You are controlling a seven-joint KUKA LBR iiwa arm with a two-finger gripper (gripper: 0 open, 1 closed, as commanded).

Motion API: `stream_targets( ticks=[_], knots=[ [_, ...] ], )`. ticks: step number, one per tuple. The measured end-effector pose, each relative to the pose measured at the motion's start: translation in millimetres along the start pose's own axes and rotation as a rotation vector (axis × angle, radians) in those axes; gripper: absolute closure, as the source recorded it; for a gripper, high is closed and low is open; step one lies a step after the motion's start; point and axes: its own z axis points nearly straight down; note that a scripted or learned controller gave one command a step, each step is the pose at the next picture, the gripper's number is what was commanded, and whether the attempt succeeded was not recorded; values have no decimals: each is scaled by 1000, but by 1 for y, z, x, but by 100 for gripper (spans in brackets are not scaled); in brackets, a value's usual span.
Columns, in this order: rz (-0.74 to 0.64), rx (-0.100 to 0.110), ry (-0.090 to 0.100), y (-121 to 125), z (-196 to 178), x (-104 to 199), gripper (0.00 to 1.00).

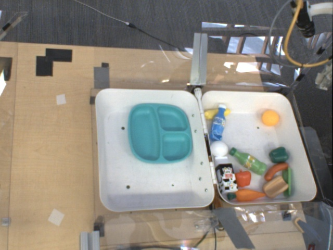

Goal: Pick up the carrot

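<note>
Come down over the tapered orange plastic carrot (250, 195), lying flat by the front wall of the right white bin (299, 134); close across its width, clear of the brown block (276, 187) and red piece (243, 178) crowding it. Cannot tell the gripper state. Also there: green bottle (248, 160), orange ball (270, 118). In the left white bin (112, 155), a teal divided plate (158, 133).
</note>
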Motion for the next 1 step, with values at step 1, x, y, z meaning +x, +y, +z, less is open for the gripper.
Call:
stream_targets(
  ticks=[1],
  knots=[
    [0, -1, -5, 26, 66, -98, 100]
  ],
)
